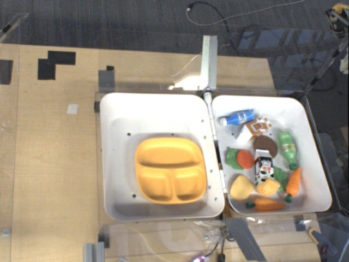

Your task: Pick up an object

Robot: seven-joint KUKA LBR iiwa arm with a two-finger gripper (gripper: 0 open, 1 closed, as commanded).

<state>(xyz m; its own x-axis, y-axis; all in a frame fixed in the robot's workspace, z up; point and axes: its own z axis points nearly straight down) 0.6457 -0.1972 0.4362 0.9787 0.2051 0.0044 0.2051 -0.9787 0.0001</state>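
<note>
Objects for picking are gathered in the right bin [315, 146], all within its inner half and well apart from its right wall.

A blue bottle [240, 117] is laid on its side nearest the far rim, with a brown-and-white biscuit [259, 126] just beside it. A brown disc [265, 144] is set below the biscuit, touching the top of a black-and-white carton [264, 170], which is stood or laid lengthwise at the middle of the heap. A green bottle [287, 149] is laid at a slant to the right of the disc. To the carton's left, a red ball [245, 159] is pressed against a green piece [233, 156] close to the wall shared by the bins. To its right, a carrot [293, 182] is tilted with its green end toward the near rim, and a leafy green bit [281, 174] is wedged between carrot and carton. A yellow pear-shaped item [242, 188] and an orange lump [268, 188] are placed side by side below the carton. A second carrot [267, 204] is laid flat along the near wall.

In the left bin [109, 146], a yellow tray [170, 170] is centred, divided into one long compartment and two smaller ones, clear of every wall.

A metal post [209, 59] is fixed upright behind the join of the bins. Black patches [54, 63] are seen on the bench [49, 173] at far left, and a cable [245, 12] is trailed across the dark floor beyond.
</note>
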